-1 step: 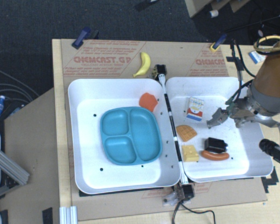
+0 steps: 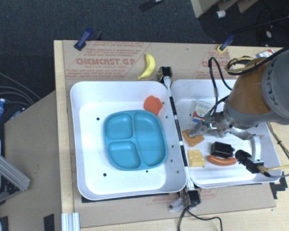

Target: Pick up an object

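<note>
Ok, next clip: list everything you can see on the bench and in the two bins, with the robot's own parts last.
bins: 2, white, side by side on the bench; left bin, right bin
divided plate: 1, blue, middle of left bin
orange piece: 1, orange-red, left bin's top right corner
banana: 1, yellow, on the bench above the left bin
cracker: 1, tan, right bin, near its left wall
cheese: 1, pale yellow, right bin, below the cracker
sausage: 1, red-orange, right bin, low
black block: 1, black, just above the sausage
small packet: 1, white, right bin, top
arm: 1, grey with orange band, over the right bin
jaws: low by the cracker
</note>
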{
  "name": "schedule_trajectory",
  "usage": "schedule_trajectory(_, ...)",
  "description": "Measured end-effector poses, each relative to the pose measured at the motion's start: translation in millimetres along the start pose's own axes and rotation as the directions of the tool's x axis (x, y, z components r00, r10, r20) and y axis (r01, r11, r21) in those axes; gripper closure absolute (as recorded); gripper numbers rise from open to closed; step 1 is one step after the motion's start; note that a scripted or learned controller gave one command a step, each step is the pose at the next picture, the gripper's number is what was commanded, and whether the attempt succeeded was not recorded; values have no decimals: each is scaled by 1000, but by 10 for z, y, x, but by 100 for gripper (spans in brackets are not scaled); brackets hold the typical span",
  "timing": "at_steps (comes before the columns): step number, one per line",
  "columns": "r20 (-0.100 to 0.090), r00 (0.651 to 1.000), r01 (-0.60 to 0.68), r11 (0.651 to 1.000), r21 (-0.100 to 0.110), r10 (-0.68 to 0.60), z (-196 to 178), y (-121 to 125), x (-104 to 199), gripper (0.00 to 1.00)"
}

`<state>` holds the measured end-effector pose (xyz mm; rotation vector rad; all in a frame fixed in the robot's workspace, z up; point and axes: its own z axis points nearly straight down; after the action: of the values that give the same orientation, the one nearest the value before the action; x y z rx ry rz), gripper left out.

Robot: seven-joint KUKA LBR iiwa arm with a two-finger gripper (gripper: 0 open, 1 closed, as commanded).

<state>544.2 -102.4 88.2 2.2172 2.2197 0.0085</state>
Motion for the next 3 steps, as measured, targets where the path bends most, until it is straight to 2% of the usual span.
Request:
schedule_trajectory(1,2,1000,-1,1000,-5,1,-7,647,-7,0)
schedule_trajectory(2,0,1000,0,1000,-7,0,-115,656,5,100)
schedule_trajectory(3,0,1000,-1,1000,-6,1,-113,654,4,0)
